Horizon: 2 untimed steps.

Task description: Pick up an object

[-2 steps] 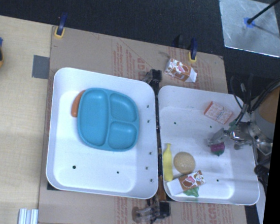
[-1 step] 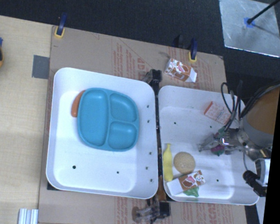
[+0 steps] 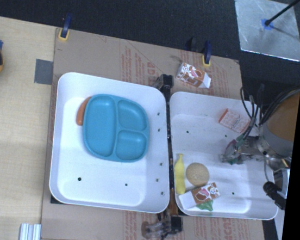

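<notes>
Camera view finding: your gripper [image 3: 233, 157] sits low in the right bin [image 3: 247, 212], toward its right side, with the arm [image 3: 281, 126] above it. Whether its fingers are open or closed cannot be told; they are small and blurred against the white floor, and no object shows between them.

Candidate objects lie apart from it. A banana [image 3: 178, 174], a cookie [image 3: 197, 173] and a packet [image 3: 205, 195] cluster in the near left corner of that bin. A second packet [image 3: 233, 120] lies at the far side. In the left bin [image 3: 59, 181] a blue plate [image 3: 117, 128] partly covers an orange item [image 3: 80, 112].

Risk, in my judgement: closing at the present spot would catch nothing. You should also note the cluster is tight against the bin wall, so a descent there may strike the wall or nudge neighbours.
</notes>
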Available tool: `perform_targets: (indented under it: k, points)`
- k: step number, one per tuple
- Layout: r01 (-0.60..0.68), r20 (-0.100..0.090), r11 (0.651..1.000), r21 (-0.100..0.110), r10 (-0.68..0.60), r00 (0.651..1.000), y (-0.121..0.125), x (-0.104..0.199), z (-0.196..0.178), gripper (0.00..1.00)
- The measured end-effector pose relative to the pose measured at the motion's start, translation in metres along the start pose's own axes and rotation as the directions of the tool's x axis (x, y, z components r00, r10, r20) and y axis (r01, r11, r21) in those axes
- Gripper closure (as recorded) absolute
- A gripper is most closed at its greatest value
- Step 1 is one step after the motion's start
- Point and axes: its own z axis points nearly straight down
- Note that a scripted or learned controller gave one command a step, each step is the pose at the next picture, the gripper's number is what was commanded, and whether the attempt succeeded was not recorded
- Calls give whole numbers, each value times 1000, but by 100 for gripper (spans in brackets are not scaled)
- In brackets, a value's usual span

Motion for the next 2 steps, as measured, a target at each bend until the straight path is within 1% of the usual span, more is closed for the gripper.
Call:
perform_targets:
  k: [1,2]
  points:
    - [-1,-1,1000,-2,1,1000,47,60,-29,100]
    - [-4,-3,1000,-3,4,1000,66,122,-91,100]
